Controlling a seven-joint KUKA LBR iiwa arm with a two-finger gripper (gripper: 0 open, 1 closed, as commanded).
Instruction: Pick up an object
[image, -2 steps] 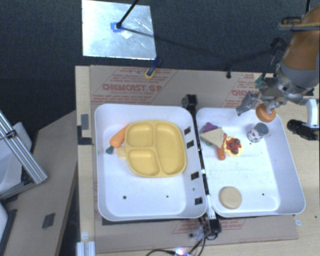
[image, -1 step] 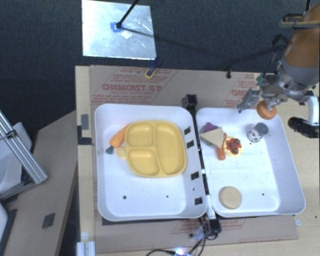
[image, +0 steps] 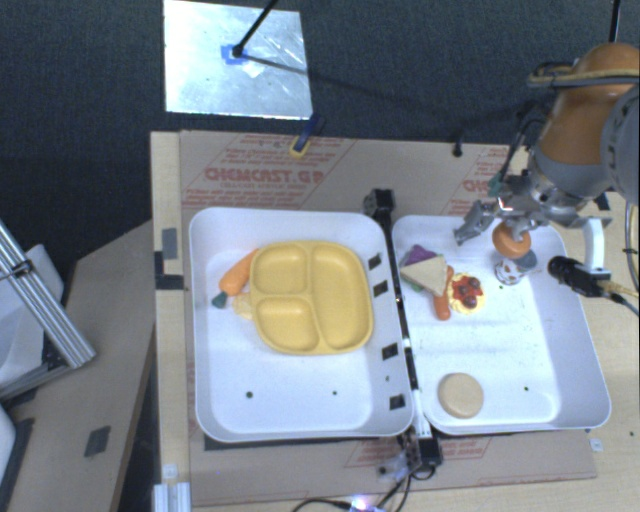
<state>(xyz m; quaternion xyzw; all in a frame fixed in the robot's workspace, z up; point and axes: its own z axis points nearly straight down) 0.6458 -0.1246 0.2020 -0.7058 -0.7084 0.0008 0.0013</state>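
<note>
My gripper (image: 509, 256) hangs over the far right part of the right bin (image: 520, 340), under the grey arm with its orange band. A small round orange object (image: 513, 240) sits between its fingers, just above the bin floor. To its left in the same bin lie a tan wedge (image: 428, 272), a purple piece (image: 418, 255), a small orange stick (image: 441, 305) and a red-and-yellow piece (image: 466, 291). A tan round disc (image: 461, 394) rests near the bin's front.
The left bin (image: 215, 380) holds a yellow divided plate (image: 305, 297) with an orange carrot (image: 237, 272) against its left side. A black ridge (image: 395, 300) separates the two bins. A shiny metal sheet (image: 238, 58) lies beyond the bench.
</note>
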